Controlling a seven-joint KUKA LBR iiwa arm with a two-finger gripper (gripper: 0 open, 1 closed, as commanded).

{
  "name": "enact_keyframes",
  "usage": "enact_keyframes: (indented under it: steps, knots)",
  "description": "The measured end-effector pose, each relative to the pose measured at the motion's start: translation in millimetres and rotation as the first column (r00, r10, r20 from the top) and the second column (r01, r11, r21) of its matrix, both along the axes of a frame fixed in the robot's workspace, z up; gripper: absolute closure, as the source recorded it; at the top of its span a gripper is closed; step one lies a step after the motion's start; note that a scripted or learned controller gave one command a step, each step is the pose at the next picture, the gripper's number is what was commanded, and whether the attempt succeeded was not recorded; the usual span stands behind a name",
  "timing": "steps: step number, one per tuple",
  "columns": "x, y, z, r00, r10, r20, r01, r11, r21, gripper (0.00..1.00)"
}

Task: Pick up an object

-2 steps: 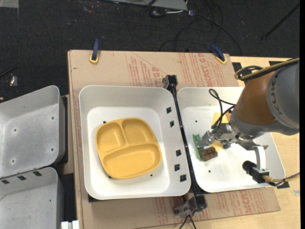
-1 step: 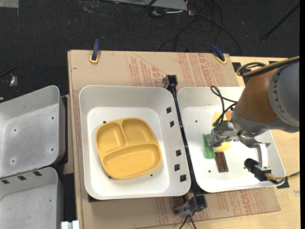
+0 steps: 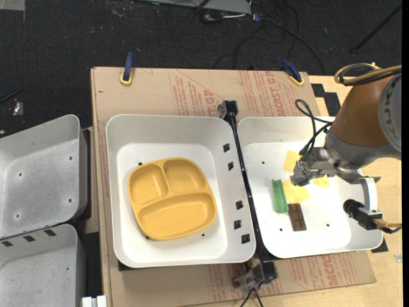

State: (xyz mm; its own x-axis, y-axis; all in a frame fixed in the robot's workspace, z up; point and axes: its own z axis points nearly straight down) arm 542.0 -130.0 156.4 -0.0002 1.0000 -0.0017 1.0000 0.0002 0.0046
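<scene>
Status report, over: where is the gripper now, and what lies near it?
Gripper low in right white bin, over flat yellow pieces. Green rectangular block and brown bar beside it, untouched. Yellow divided plate in left bin.

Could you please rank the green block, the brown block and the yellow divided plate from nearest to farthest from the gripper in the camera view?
From the gripper, low in the right bin:
1. Green block, just left of and below the gripper, same bin.
2. Brown block, further below, toward the bin's front.
3. Yellow divided plate, far off in the left bin.
</scene>
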Motion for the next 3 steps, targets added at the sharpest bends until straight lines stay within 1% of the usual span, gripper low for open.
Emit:
enact_keyframes:
  steps: [1,2,3]
  knots:
    - [1.4,-0.2,47.7,1.000,0.002,0.000,-0.002,1.000,0.000,1.00]
    - [20.0,46.6,42.6,1.000,0.007,-0.003,-0.007,1.000,0.003,1.00]
    - [33.4,107.4,49.0,1.000,0.009,-0.002,-0.009,1.000,0.003,1.00]
